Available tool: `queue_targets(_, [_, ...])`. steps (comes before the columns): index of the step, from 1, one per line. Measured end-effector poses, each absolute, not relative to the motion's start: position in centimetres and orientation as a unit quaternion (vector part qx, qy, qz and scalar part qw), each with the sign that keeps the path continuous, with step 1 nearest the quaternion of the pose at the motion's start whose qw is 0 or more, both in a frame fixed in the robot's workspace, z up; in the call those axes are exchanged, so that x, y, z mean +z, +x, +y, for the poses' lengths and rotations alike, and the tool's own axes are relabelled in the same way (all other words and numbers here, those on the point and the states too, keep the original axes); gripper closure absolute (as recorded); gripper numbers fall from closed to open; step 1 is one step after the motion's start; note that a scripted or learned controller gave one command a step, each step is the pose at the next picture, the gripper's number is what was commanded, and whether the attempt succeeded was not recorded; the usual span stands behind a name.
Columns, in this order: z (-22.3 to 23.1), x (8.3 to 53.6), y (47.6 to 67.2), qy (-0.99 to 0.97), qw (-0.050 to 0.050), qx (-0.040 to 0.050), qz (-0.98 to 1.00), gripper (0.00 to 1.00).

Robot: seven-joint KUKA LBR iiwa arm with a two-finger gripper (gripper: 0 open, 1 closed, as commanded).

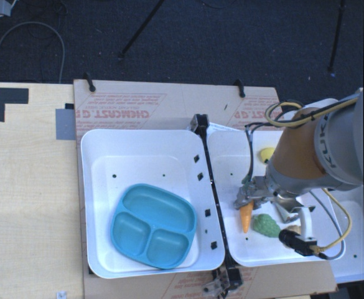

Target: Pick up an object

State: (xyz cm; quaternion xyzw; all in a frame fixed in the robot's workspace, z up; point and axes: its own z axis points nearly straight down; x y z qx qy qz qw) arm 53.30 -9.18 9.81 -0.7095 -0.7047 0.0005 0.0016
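Far to the left of the jaws you have the left shallow white plastic bin, and in it the light blue plastic plate with three compartments, lying flat and well apart from anything the arm can reach at this moment; the black divider clip strip runs between that bin and the right shallow white plastic bin. In the right bin the metal two-finger gripper sits low at the end of the grey arm with its orange band; the small orange carrot-shaped toy lies just below the jaws, its upper end touching or right under them, though you cannot tell from this slant whether it is between them; how far the jaws stand open is likewise not readable. Just to the right of the carrot, below the jaws, lies the small green leafy toy; above the jaws and to their right a small yellow rounded toy peeks out beside the arm.

You look to be at the grasp step, the carrot being the likely pick; the next move calls for the jaws to close squarely on it, then a straight lift, watching that it does not slip free.
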Motion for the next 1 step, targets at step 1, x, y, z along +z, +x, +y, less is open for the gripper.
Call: queue_targets(1, [-8.65,14.23,53.01,-0.707,0.000,-0.0003,-0.707,1.00])
